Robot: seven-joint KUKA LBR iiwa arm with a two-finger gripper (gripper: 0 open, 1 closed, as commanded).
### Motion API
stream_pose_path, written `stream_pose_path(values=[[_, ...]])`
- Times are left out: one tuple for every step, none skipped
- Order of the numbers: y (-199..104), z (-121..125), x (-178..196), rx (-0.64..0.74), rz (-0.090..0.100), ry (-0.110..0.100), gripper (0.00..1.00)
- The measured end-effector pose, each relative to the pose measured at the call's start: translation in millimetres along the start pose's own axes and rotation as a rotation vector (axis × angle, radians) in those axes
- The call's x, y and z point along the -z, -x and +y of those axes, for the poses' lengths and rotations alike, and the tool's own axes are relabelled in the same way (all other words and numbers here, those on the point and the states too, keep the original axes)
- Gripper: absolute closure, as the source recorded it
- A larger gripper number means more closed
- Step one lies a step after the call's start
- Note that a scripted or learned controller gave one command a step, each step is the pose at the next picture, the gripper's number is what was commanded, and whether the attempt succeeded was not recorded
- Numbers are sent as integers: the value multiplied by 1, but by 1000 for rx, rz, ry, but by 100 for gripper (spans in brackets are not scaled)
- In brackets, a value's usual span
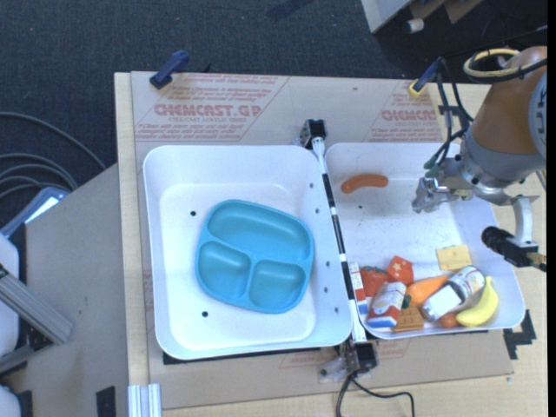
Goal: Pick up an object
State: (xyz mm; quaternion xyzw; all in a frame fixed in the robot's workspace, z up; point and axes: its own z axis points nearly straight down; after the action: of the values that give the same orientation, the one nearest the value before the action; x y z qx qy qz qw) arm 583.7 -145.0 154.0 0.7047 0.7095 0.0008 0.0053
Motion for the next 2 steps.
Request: stream_pose_path(values=[[0, 0, 0, 0, 0, 0, 0], [-22, 56, -71, -5, 7, -9, 0]])
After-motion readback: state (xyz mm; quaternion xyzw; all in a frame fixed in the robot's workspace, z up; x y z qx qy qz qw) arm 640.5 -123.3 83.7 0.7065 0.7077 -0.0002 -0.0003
